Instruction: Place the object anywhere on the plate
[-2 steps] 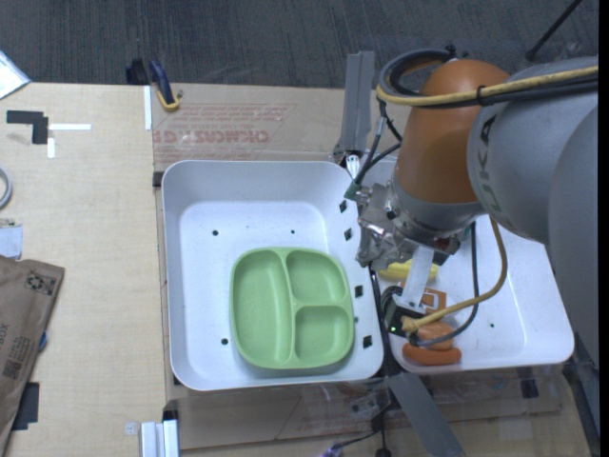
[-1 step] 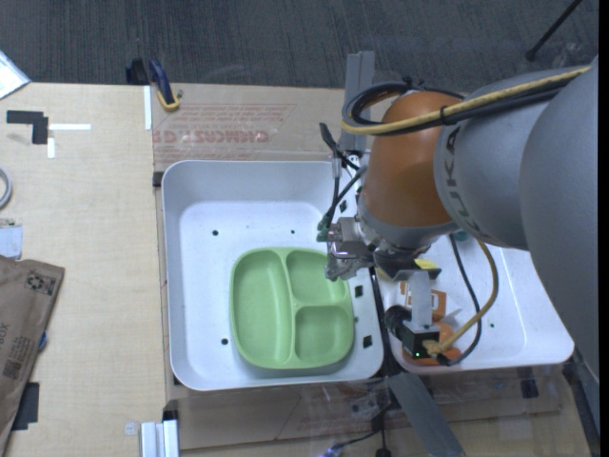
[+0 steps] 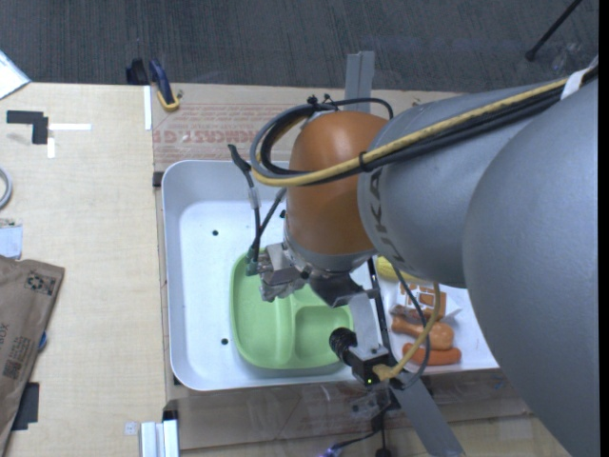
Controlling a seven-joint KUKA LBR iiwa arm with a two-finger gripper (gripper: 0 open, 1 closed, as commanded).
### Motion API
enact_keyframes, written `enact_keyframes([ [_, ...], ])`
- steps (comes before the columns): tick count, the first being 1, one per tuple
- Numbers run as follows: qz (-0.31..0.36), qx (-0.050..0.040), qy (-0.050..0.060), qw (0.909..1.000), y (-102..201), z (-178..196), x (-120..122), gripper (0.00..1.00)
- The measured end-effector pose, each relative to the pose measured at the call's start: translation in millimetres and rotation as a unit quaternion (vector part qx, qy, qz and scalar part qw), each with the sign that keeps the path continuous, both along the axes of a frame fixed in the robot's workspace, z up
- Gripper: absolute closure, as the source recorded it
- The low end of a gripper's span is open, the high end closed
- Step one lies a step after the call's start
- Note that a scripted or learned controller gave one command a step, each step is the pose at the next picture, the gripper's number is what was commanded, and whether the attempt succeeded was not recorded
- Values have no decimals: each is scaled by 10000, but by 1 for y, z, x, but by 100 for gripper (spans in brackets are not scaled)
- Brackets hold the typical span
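On the far left, at 8 o'clock, a brown paper bag (image 3: 19, 336) lying flat on the wooden bench (image 3: 95, 217). Up toward 11 o'clock, a small blue and yellow clamp (image 3: 164, 86) at the bench's back edge.

Next to the right, the left white bin (image 3: 173, 255), and in its 5 o'clock corner a green plate (image 3: 271, 336) with a raised divider, lying flat and close against the bin's near wall.

Over the plate's upper edge, at about 12 o'clock of the plate, the claw (image 3: 283, 282), hanging below the arm's orange band (image 3: 328, 188) with black and yellow cables looped around it. Mostly hidden under the wrist; cannot tell whether released or clenched, nor whether anything sits in it. Just right of it, a black bracket (image 3: 357, 346) over the plate's right part.

Further right, in the right white bin (image 3: 476, 346), two orange carrot-like pieces (image 3: 433, 350) lying side by side at about 4 o'clock from the claw, apart from it and off the plate. Above them a small orange and white box (image 3: 425, 300), and a yellow bit (image 3: 385, 270) peeping out beneath the arm at about 3 o'clock from the claw. Cannot tell which of these counts as the object to be placed.

Across the right half, the grey arm (image 3: 504, 208).
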State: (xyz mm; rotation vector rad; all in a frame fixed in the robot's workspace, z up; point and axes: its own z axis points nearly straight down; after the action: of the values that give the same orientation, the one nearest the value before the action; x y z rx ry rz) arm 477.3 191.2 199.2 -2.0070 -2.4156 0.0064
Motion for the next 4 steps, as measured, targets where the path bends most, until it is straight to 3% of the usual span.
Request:
enact_keyframes([
  [1,-4,0,0,10000,0,0,0,0],
  [2,-24,-11,13,10000,-2,8,1,100],
  [3,-26,-12,14,10000,-2,8,1,0],
  [4,-2058,-13,-7,9786,-62,90,54,0],
])
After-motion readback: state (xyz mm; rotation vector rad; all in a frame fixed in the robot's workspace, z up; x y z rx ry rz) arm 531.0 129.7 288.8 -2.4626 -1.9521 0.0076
